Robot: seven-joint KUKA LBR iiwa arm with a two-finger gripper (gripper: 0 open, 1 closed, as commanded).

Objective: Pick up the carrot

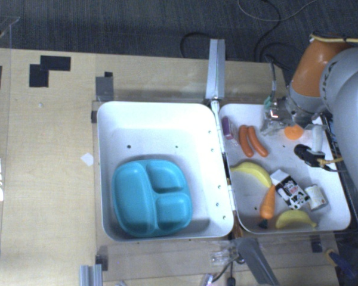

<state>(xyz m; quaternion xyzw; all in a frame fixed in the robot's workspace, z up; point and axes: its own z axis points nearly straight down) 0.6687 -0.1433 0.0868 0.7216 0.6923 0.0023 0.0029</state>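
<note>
The carrot [268, 202] lies in the right bin [244, 219], in the lower right of the frame, its thin dark tip pointing down toward the bin's near wall. Just above it is a banana [253, 173], and just to its lower right a second banana [295, 220]. Beside the carrot on the right sits a small black and white box [290, 190], with a small silver can [315, 196] next to that. Two sausages [252, 140] lie side by side higher in the same bin, near a small purple item [226, 126] at the dividing wall.

The grey arm [346, 100] comes in from the right edge, and its tool [276, 115] hangs over the upper part of the right bin, well apart from the carrot. Whether the tool is open or closed cannot be told. A small orange ball [293, 132] sits just beside the tool.

The left bin [155, 115] holds a blue divided tray [150, 196] in its lower half. Both bins rest on a pale wooden desk [42, 159].
</note>
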